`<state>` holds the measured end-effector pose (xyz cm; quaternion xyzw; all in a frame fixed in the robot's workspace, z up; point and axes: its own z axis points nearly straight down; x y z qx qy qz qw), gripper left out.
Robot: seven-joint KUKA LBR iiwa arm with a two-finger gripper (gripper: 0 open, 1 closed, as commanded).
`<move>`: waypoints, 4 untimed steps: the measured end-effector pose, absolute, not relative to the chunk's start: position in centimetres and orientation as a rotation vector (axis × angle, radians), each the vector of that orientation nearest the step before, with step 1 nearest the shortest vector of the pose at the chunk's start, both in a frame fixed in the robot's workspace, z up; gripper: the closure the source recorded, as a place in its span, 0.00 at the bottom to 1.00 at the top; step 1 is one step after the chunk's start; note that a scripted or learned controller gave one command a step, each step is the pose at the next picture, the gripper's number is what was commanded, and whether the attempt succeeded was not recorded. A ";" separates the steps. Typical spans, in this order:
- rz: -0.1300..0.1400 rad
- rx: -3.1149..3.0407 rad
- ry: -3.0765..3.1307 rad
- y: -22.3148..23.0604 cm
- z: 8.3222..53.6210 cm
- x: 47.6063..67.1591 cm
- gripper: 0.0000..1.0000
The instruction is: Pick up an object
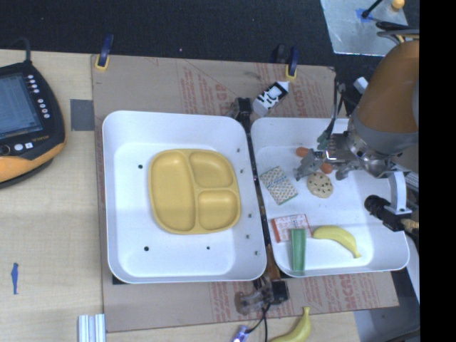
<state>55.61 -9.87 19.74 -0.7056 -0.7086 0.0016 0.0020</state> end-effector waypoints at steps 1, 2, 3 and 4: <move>0.004 -2.218 -2.222 -17.7 16.5 59.0 0.00; 0.008 -2.213 -2.224 -16.0 9.1 62.1 0.00; 0.003 -2.216 -2.225 -13.7 9.2 65.6 0.00; 0.005 -2.216 -2.222 -16.7 9.2 63.3 0.00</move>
